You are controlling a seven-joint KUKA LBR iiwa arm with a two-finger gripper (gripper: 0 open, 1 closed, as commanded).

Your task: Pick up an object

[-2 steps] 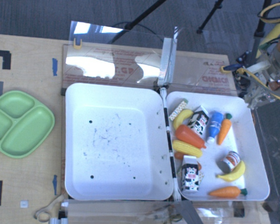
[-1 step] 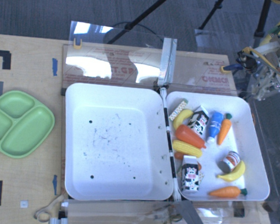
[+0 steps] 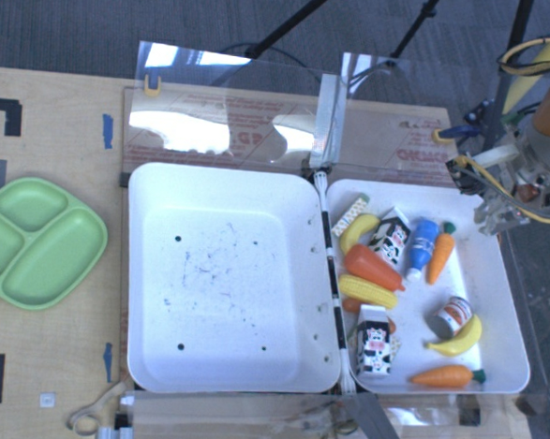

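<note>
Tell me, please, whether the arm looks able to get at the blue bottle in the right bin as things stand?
Probably yes. The gripper hangs by that bin's upper right edge, and the blue bottle lies uncovered on top, though a carrot and a milk carton crowd its sides.

The arm reaches in from the upper right, its orange band at the frame's edge, wrist wrapped in yellow cables, gripper (image 3: 494, 217) pointing down-left.

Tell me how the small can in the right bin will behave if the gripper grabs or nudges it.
The small can looks rigid, so it should not squash. It seems to lie tilted against the banana, so a nudge may roll it on its round side. Its smooth, rounded wall could slip between fingers unless gripped squarely.
</note>
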